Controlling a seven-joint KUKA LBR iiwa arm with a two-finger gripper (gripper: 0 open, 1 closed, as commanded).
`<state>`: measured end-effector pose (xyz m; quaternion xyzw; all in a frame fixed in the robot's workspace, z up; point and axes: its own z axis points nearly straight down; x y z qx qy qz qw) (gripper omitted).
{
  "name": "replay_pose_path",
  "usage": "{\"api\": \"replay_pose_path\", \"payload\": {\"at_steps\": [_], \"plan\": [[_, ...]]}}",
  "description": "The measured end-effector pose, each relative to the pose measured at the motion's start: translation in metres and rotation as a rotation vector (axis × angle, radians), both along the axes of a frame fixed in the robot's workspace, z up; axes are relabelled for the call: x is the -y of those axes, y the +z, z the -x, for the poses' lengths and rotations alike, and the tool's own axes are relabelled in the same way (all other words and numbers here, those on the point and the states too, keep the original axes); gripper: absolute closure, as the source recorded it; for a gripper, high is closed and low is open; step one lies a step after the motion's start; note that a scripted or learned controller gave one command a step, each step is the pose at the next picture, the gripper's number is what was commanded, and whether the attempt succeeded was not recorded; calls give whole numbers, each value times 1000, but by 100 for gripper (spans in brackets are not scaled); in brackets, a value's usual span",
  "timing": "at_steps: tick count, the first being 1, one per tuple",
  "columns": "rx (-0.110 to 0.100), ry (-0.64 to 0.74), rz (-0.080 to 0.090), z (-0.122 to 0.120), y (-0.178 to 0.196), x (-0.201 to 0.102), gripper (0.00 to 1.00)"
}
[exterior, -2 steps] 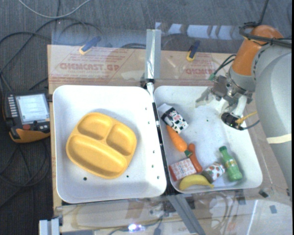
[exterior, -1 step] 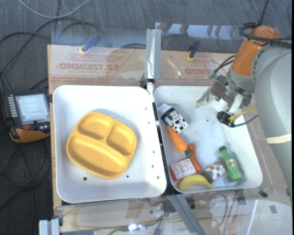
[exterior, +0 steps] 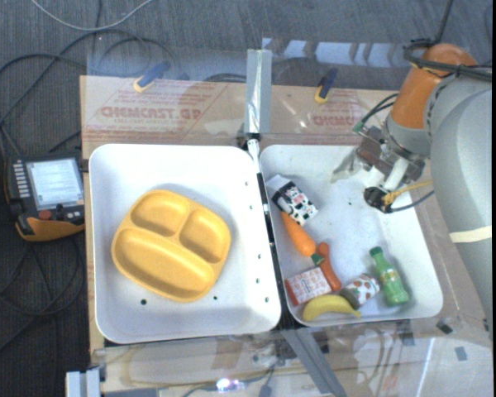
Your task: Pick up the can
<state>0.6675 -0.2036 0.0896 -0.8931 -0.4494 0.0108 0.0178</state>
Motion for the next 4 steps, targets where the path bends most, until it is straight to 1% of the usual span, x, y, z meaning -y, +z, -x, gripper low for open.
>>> {"api": "replay_pose_path", "payload": {"at_steps": [1, 2, 3, 4], "plan": [[-3, -55, 1, 1, 0, 1, 0], [6, -187, 5, 7, 0, 2, 0], [31, -188, 17, 3, 10, 4, 100], [25, -506, 32, 15, 110, -5, 100]]}}
